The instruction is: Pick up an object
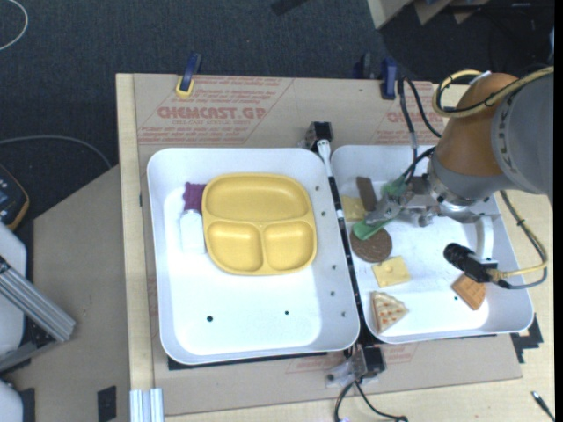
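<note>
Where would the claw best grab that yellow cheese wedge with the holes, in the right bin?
Probably across its two straight side edges, coming straight down from above. The cheese wedge lies flat on the floor of the right bin, so only the top and sides are reachable. Bare floor shows on its right; the brown round piece sits close at its upper left, so the claw should keep off that corner.

A brown round cookie (373, 245) is lying flat at the right bin's left side, a green piece (369, 231) is overlapping its far edge, and a yellow cheese wedge (391, 272) is lying just nearer.
</note>
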